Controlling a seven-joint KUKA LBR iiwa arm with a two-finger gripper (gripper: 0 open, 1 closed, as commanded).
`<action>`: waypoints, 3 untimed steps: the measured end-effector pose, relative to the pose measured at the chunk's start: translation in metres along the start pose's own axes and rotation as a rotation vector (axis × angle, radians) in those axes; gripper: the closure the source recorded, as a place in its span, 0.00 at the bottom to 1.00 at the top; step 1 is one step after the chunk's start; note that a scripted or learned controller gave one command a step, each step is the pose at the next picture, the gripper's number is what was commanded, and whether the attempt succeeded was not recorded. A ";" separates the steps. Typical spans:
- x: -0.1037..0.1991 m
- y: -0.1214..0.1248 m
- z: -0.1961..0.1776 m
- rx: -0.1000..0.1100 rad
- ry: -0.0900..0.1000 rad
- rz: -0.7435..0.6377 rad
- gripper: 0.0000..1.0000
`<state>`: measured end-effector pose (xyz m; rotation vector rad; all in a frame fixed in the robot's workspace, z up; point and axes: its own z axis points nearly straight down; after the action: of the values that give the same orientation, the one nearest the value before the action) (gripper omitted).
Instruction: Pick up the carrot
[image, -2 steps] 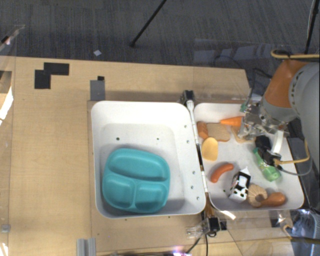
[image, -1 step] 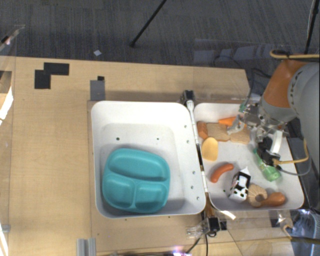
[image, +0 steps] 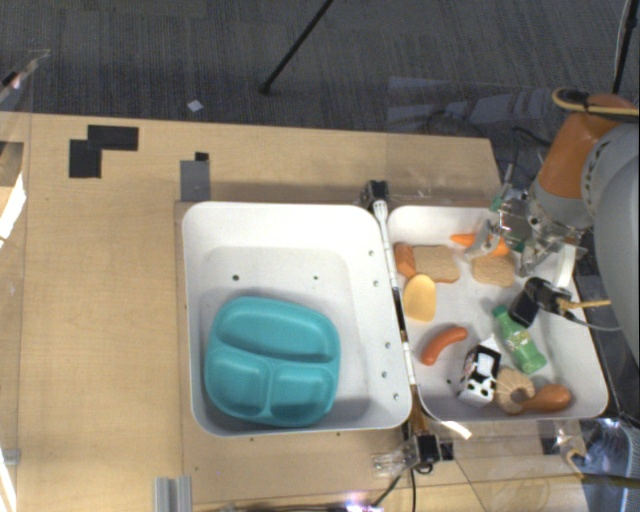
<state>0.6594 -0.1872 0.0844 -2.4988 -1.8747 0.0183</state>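
Nearest the camera, a toy sausage (image: 543, 399) lies in the right bin (image: 590, 375). Farther back, the carrot (image: 468, 240) rests beside the hand (image: 505, 235), ungrasped; whether the hand is spread cannot be told.

- The right bin (image: 585, 352) is the landmark — it sits on the bench (image: 100, 330), touching the left bin (image: 200, 300) on its left.
- A divided tray (image: 272, 358) lies in the left bin, toward its front.
- At the right bin's back edge lies the carrot (image: 464, 240) — the pincer (image: 500, 237) is just right of it.
- A sausage (image: 443, 343) lies near its middle.
- A toy cow (image: 482, 372) sits toward its front.
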 end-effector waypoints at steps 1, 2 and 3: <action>-0.005 0.007 0.001 0.015 0.001 0.049 0.00; -0.003 0.008 -0.011 0.009 -0.002 0.041 1.00; 0.059 -0.005 -0.095 -0.034 0.005 0.126 1.00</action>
<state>0.6734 -0.1297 0.1799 -2.6323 -1.7274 -0.0183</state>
